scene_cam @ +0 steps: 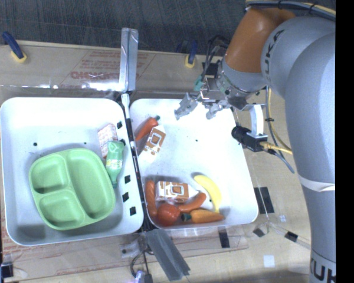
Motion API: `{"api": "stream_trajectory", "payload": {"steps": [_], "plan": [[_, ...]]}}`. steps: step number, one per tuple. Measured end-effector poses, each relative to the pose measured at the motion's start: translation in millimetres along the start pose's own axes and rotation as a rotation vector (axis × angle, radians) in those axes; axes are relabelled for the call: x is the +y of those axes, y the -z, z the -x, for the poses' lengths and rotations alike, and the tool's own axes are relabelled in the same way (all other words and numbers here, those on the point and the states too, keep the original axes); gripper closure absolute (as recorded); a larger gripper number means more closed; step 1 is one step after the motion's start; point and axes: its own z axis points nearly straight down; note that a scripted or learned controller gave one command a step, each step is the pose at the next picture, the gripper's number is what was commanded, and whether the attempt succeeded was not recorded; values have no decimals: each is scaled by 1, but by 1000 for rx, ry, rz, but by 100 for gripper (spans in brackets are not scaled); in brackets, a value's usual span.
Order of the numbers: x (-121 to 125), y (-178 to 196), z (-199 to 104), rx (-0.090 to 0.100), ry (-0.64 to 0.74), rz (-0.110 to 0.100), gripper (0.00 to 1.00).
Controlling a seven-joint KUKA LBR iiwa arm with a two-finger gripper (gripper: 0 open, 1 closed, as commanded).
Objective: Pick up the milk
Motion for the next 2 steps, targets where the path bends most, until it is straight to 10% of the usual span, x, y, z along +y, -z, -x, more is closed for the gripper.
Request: {"api": "stream_trajectory", "payload": {"steps": [1,2], "plan": [[1,10,-2,1,6,-2,100],[-15,-11,-38,-1,41,0,100]]}}
